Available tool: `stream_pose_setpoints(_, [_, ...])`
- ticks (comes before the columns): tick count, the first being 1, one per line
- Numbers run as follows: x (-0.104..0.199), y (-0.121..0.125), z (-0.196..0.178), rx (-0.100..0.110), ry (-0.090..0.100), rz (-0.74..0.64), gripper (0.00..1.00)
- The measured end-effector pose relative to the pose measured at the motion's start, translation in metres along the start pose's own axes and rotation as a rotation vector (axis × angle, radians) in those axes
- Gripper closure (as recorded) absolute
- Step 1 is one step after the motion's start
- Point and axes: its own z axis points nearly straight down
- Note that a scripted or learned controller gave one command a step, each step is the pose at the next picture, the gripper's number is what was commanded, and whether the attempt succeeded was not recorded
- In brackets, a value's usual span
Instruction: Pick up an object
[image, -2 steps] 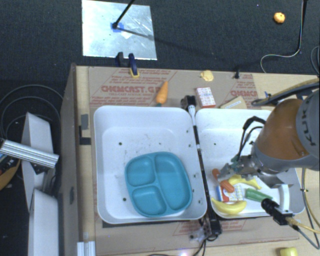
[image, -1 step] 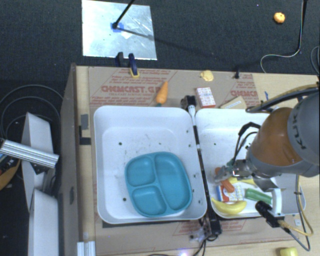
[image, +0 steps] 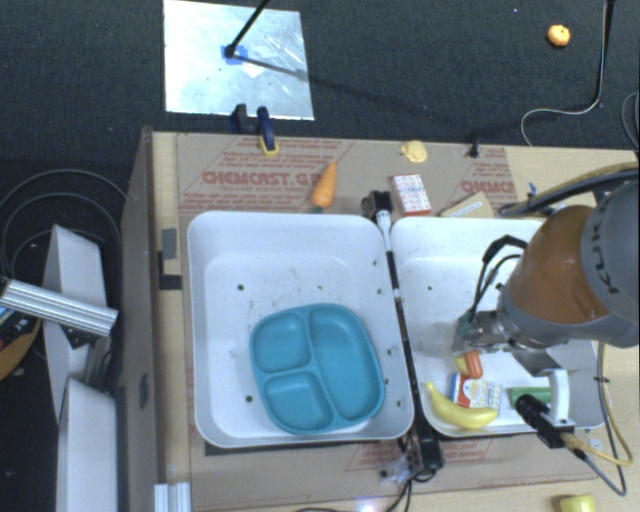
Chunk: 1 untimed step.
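Observation:
The right bin (image: 440, 262) holds a yellow banana (image: 460, 410) near its front edge, a small red and white carton (image: 476, 391) just behind it, and an orange piece (image: 470, 364) beside that. A green object (image: 528, 396) lies to the right of the carton. My gripper (image: 472, 338) reaches down over the orange piece, under the orange band of the arm (image: 555, 275). The arm's bulk hides the fingertips. In the left bin (image: 230, 250) rests a blue divided plate (image: 316, 367).
On the cardboard behind the bins lie an orange carrot-like toy (image: 323, 186), a small red and white box (image: 411, 194) and a yellow lump (image: 414, 151). A black divider strip (image: 395, 300) runs between the bins. Cables trail at the right.

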Motion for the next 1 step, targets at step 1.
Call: stream_pose_setpoints(1, [0.0623, 0.0552, -0.0825, 0.026, 0.014, -0.013, 1.00])
